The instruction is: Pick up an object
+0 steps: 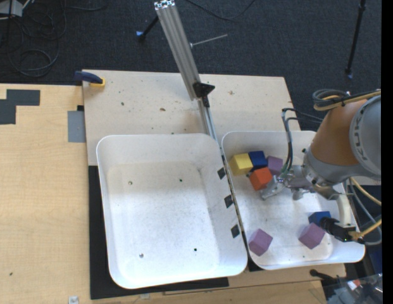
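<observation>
- Over the right-hand shallow white plastic bin [348, 253], the grey arm with its orange band [332, 141] reaches in from the right, and its two-finger gripper [272, 189] sits low near the bin's upper middle.
- Whether the jaws are open or closed cannot be told; the metal tip is small and partly blurred against the bin floor.
- Just left of the gripper tip lies an orange cube-shaped block [260, 178], touching or nearly touching it; no block is seen between the jaws.
- Up-left of the orange block, a yellow cube [241, 163] rests against a dark blue block [257, 158], and a small purple block [275, 164] sits just right of the orange one.
- These blocks are roughly cubic, so no long axis can be made out; the orange one sits turned with a corner toward the gripper.
- Below the gripper, two more purple cubes lie apart: one [260, 240] near the bin's left wall, another [311, 235] toward its right.
- A second blue block [320, 218] lies just above that right purple cube.
- Left of this bin stands the larger white bin [114, 163].
</observation>
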